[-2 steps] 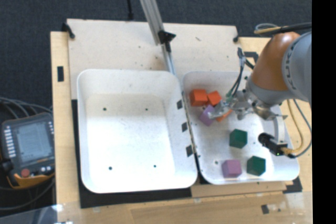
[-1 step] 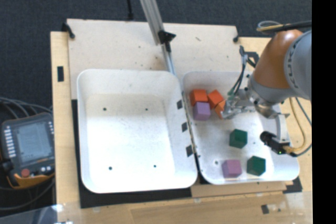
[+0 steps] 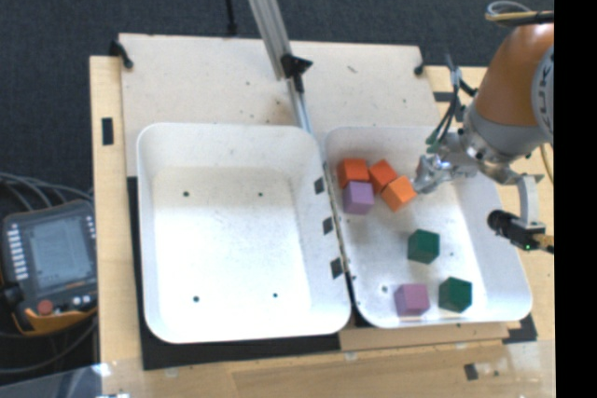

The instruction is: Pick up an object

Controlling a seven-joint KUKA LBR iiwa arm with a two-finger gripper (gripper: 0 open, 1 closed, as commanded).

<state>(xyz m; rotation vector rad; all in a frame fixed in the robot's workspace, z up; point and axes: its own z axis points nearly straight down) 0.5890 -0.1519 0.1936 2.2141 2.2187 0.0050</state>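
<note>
touching the tool (image 3: 424,179), orange block (image 3: 399,192) sits corner-on

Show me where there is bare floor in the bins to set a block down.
The left bin offers bare floor wall to wall. In the right bin, a patch lies between the green cubes and the right wall. It is crowded at top left, where orange cubes and a purple cube cluster beside the gripper.

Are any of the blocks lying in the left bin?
No. The orange blocks, purple blocks and green blocks all lie in the right bin.
</note>
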